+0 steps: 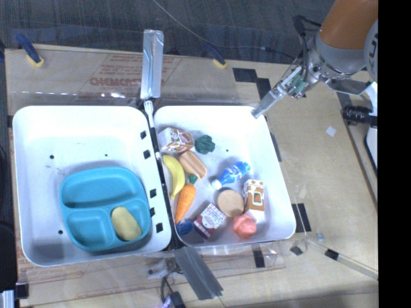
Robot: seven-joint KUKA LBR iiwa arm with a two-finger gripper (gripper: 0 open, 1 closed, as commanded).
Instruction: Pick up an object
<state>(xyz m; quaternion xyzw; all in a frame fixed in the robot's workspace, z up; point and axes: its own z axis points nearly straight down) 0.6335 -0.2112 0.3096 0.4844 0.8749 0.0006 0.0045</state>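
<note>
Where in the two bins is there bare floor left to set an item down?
Left bin: the back strip above the blue tray is bare. Right bin: a bare patch at the back right, beyond the broccoli and blue bottle. Its front half is crowded, from the banana and carrot onward.

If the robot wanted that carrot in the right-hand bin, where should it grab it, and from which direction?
Probably across the thick orange middle of the carrot, coming straight down from above. It lies flat and slanted, so the hand should turn to close across its narrow width. The banana lies close along its upper left side and a small carton sits to its lower right, so the middle looks the easiest part to pinch.
</note>
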